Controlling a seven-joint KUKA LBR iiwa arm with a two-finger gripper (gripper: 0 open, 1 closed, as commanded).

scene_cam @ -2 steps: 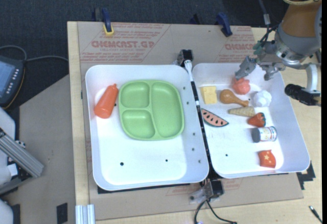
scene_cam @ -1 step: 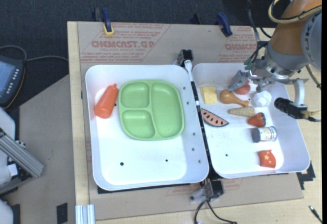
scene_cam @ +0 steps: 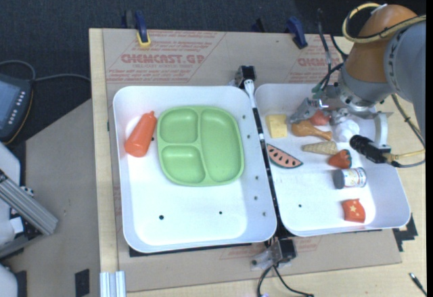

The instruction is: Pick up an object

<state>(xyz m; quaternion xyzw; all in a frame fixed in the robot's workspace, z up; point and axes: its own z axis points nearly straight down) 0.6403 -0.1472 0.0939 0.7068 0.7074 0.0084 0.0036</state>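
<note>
Arm (scene_cam: 379, 45): reaches in from the right, over the far right corner of the right bin (scene_cam: 379, 218).
Gripper (scene_cam: 318, 111): low over the far part of the right bin, just above the drumstick (scene_cam: 312, 129); if its fingers are open or shut I cannot tell.
Right bin: cheese (scene_cam: 277, 126) near the left wall, watermelon (scene_cam: 283, 157), cone (scene_cam: 319, 148), can (scene_cam: 350, 178), red piece (scene_cam: 354, 210) at the near right corner.
Left bin (scene_cam: 189, 221): green tray (scene_cam: 201, 145) in the middle, carrot (scene_cam: 140, 134) by the left wall.
</note>
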